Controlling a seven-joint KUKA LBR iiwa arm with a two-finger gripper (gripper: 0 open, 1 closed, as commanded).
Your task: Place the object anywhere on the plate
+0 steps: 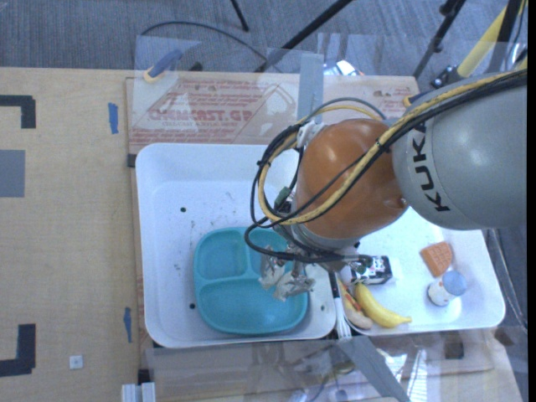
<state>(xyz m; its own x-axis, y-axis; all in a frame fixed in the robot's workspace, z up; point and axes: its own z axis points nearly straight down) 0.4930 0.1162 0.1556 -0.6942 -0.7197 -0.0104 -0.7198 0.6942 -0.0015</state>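
1. Nearest the camera, a yellow banana [378, 306] lies in the right bin [490, 304], close to that bin's left wall. A paler, peach-coloured piece [355, 311] touches its left side.
2. The plate [219, 301] is teal, a rounded square with raised ridges that split it into three compartments. Two smaller ones are at the back and one wide one is at the front. It lies flat in the front right corner of the left bin [159, 216].
3. The claw [285, 280] hangs over the right part of the plate, about where the ridges meet. The view does not show whether it is spread or pressed together, or whether it holds anything.
4. Just right of the claw, a small black and white thing [374, 268] sits in the right bin, near the top of the banana.
5. Further right in the same bin are a small white and blue thing [444, 289] and an orange block [436, 258], close together.
6. The grey arm [473, 162] and its orange band [347, 182] cover the back right of the left bin.
7. Dark specks dot the left bin's floor behind the plate.
8. The pale wooden tabletop [67, 224] spreads out to the left.
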